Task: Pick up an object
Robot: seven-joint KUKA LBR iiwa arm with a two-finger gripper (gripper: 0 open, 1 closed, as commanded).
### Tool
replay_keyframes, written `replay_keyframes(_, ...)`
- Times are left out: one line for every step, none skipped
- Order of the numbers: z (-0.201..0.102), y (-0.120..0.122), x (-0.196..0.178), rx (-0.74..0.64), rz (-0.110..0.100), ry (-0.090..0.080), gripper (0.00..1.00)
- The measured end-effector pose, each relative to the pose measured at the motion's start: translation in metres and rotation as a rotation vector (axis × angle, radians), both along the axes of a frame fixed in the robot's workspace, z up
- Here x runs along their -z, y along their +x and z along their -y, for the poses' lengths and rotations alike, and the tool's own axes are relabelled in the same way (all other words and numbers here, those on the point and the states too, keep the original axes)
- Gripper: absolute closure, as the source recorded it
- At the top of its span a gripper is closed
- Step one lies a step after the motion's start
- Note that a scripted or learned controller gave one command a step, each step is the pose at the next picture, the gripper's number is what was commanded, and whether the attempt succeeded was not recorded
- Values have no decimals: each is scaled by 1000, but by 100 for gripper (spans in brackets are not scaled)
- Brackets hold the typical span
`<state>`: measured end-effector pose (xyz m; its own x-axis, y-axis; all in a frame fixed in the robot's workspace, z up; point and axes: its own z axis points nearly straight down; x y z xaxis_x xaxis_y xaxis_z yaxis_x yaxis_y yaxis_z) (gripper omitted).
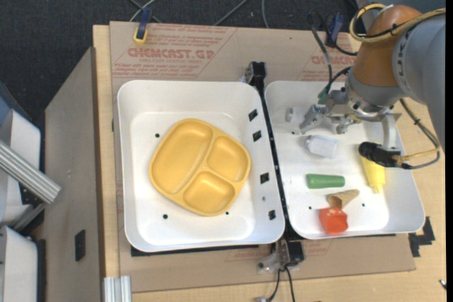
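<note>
Position: gripper [325, 125] over the far part of the right bin [398, 210], fingers spread, nothing between them. Arm enters from the right.

Likeliest target, by my judgement: white object [323, 146], just near-side of the fingertips, apart from them as far as you can see. It lies on the bin floor, left of centre, with bare floor around it.

Risks from here:
- White object on white bin gives poor contrast. A descent aimed slightly off would close on air or clip one edge and push the piece away.
- It looks low and flat. The fingers may have to reach almost to the floor, and could jam on the floor or slide over the top.
- Small grey piece [290, 114] sits just left of the gripper. A wide left finger could knock it.
- Green cylinder [325, 181] lies nearer, apart from the target. The yellow piece [374, 175], brown cone [346, 199] and red object [334, 221] are farther off and unlikely to interfere.

Look of the target: pale, slightly translucent, blocky and rounded, with a faint shadow. You cannot tell the material. It is probably light and prone to skidding.

Left bin [141, 117] holds a yellow divided plate [200, 166], well apart from all this.
</note>
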<state>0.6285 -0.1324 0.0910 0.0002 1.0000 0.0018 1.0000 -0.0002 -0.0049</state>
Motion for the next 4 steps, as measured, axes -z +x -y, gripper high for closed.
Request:
replay_keyframes(0,1,-15,0,5,-1,100)
replay_keyframes(-2,2,-80,-2,12,-3,100)
replay_keyframes(3,3,-144,-1,13,-4,100)
replay_keyframes(3,4,-164,-1,9,-2,100)
